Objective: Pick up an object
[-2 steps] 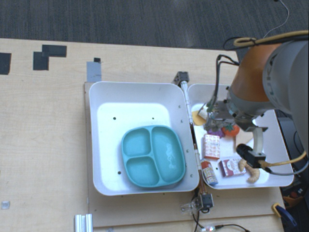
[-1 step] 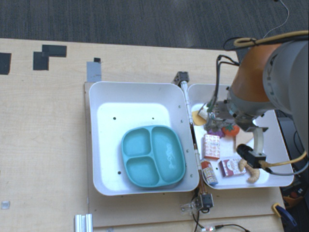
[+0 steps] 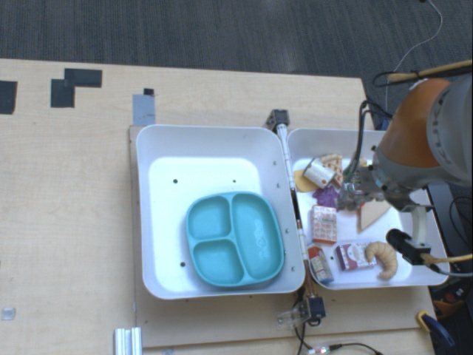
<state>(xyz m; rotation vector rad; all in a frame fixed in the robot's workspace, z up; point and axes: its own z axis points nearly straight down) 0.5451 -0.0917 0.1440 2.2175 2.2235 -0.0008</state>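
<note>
The right bin holds several items. There is a white cup on its side, a purple piece, a pink-and-red box, a pale cheese wedge, a tan croissant, a red packet and a small bottle. My gripper hangs low over the middle of this bin, just right of the purple piece and above the wedge's upper corner. The wrist hides its tip, and nothing shows as held.
A blue three-part plate lies in the left bin. The ridge between the bins runs just left of the items. The grey-and-orange arm covers the right bin's far right side.
</note>
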